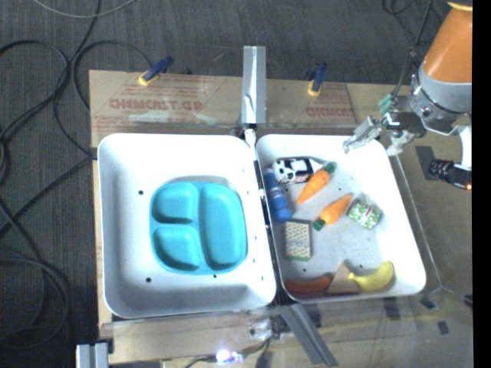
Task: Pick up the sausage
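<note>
The gripper (374, 133) is hovering with fingers spread apart, gripping nothing, over the far right corner of the right bin (408, 228). The sausage (309, 284) is lying well apart from it, along the bin's near wall, seemingly touching a tan wedge (343, 275) beside the banana (374, 277).

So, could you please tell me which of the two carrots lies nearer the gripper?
The upper carrot, beside the black-and-white cow toy; the other carrot lies lower, farther from the gripper.
</note>
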